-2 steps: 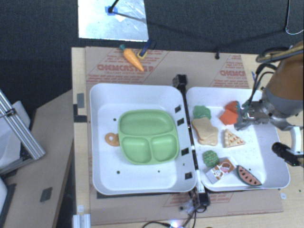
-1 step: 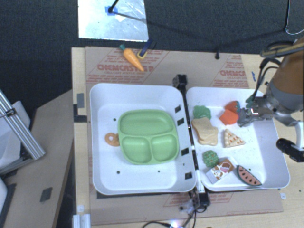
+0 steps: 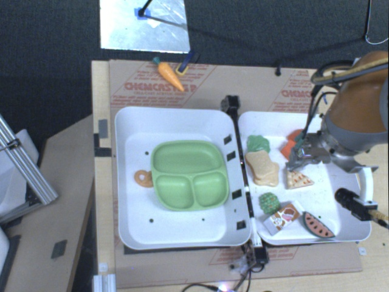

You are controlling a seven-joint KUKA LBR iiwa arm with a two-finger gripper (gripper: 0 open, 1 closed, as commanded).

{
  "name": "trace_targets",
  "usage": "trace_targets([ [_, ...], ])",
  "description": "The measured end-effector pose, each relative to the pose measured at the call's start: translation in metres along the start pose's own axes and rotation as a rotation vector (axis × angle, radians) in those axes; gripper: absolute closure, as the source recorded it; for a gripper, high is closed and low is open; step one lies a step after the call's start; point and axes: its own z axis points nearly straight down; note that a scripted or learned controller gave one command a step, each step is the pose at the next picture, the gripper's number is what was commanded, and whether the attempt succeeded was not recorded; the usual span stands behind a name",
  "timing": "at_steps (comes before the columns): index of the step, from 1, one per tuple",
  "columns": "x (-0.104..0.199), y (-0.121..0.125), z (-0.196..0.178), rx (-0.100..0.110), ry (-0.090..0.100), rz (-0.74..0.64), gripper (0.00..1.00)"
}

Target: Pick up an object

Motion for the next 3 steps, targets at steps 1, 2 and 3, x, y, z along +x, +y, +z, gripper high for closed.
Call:
trace_targets([
  [1,0.056,-0.009,-0.004,0.0,0.001,-0.002,1.0],
  [2,0.082,-0.02,-0.002,0.001,-0.001,0.001,1.0],
  [3,0.078,-0.023,-0.002,0.0,-0.001,0.007,1.0],
])
